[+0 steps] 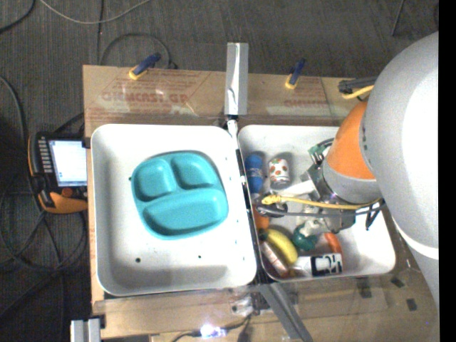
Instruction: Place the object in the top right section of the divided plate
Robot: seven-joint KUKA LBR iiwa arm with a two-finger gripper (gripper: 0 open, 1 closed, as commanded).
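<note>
Two shallow white bins are set side by side: the left bin [107,212] bears a turquoise divided plastic plate [180,193], the right bin [377,251] a clutter of small objects, among them a yellow banana-shaped toy [281,246], a blue cylinder [254,171] and a patterned white cup [279,169]. The gripper [313,219] is lowered into that clutter; whether anything is held cannot be told.

Overhead camera, slanted down, both bins [100,212]
</note>
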